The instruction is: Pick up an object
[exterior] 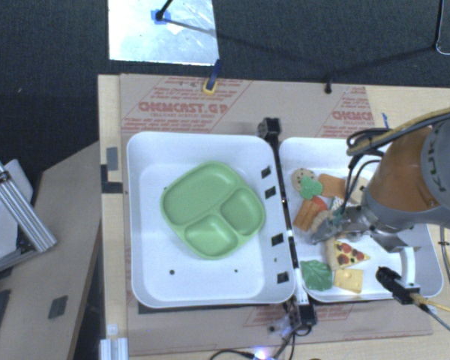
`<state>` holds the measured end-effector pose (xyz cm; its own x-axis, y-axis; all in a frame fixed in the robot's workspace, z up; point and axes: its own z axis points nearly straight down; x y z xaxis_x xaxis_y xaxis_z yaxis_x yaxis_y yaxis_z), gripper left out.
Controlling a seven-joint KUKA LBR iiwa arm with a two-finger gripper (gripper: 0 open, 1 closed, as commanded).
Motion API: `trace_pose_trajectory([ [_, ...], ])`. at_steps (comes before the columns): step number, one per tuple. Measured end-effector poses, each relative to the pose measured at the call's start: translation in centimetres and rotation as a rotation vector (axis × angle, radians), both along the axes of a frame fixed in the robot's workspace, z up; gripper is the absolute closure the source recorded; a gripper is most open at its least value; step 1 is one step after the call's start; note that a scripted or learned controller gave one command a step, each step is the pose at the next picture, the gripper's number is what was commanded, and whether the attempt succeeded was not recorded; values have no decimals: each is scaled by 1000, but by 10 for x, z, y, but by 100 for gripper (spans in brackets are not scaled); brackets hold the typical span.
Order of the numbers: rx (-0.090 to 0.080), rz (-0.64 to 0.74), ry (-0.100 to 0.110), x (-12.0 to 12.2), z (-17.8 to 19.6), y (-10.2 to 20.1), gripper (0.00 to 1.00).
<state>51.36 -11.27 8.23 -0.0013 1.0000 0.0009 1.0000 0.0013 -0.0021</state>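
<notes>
In the right half of the frame we see the arm (416,178), grey with an orange band, reaching over the right bin (429,276). Its claw (331,226) points toward the frame's left and hangs low among the toy food, just beside an orange piece (307,214) that lies close to the bin's left wall. We cannot tell how the claw is set, because its tips are dark and blur into the items under them, and we see nothing clearly held.

Above the claw, toward the top of the right bin, we find a cookie (305,177), a green leafy piece (310,188) touching it, and a brown piece (331,185) just to their right. Below the claw lie a pizza slice (347,253), a yellow cheese block (349,280) and a second green piece (316,274) at the bin's lower left corner.

In the middle of the frame the left bin (154,276) carries a green divided plate (213,209), tilted on a diagonal. Both bins rest on a cardboard sheet (180,105) on the counter (109,201).
</notes>
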Motion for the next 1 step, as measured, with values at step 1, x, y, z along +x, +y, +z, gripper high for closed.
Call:
trace_pose_trajectory([
  [1, -1, 0, -5, 1, 13, 0, 100],
])
